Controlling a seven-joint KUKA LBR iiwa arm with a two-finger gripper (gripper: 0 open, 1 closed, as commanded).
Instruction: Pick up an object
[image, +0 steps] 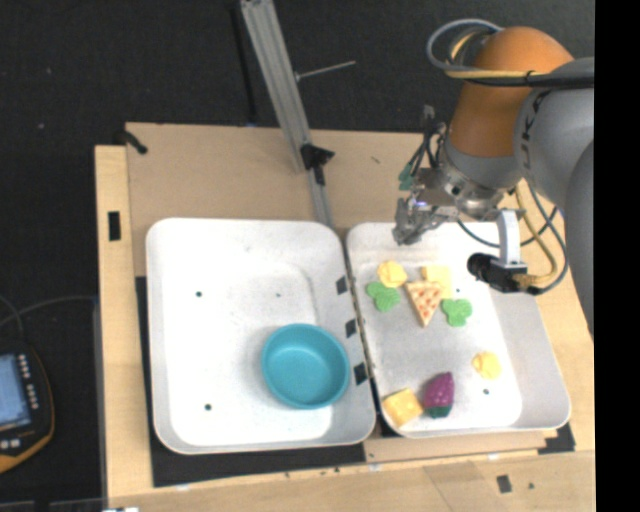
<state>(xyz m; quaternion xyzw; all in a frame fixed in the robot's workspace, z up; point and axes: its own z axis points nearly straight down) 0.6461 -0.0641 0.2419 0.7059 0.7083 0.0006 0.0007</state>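
Hanging over the far left corner of the right bin (548, 400), the jaws (410, 228) at the end of the grey arm (495, 100) with its orange band. Cannot tell whether spread or pressed together; nothing visibly caught between them.

Lying in the right bin, a scatter of small toy foods. Nearest the jaws, a yellow piece (391, 273), just below and slightly left of them. Touching it on the lower left, a green leafy piece (381, 296). Beside these, a pizza slice (425, 301) with red dots, pointed end toward the near side, and a small yellow block (436, 274) touching its far edge. Just right of the slice, a second green piece (457, 311). Farther right and nearer, apart from the cluster, a small yellow lump (486, 364). At the near left corner of that bin, a yellow wedge (402, 406) with a purple grape bunch (438, 393) just beside it on the right.

Resting in the left bin (200, 260), a blue bowl (305, 365), upright, toward the near right part, close to the wall shared with the other bin.

Both bins set side by side, touching, on the tan desk (115, 300). Slanting down from the top, a grey metal pole (285, 100) ending near the far junction of the bins. At the lower left edge, a handheld controller (18, 400) with a lit screen.
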